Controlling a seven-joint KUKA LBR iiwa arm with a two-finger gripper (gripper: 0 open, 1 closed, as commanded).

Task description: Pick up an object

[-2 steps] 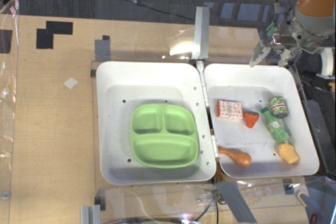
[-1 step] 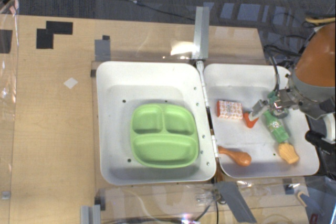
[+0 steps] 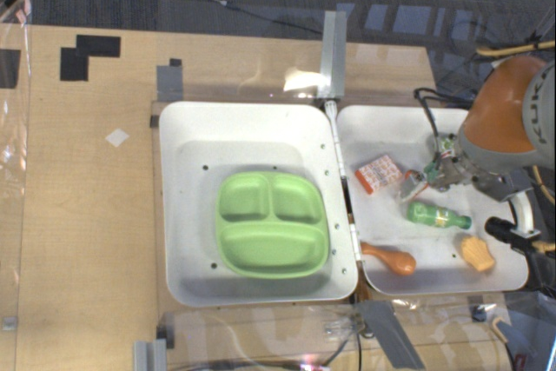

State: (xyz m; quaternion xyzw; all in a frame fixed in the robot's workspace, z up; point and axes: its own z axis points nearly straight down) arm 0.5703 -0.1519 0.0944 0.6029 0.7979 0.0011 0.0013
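The right bin holds a red and white box, a green bottle lying on its side, a brown wooden spoon-like piece and a small tan piece. My gripper hangs low in this bin, just right of the red and white box and above the green bottle's left end. The grey arm with its orange band reaches in from the right and covers the bin's far right part.
In the left bin lies a green divided plate. A metal post stands behind the wall between the bins. Black cables run along the arm.
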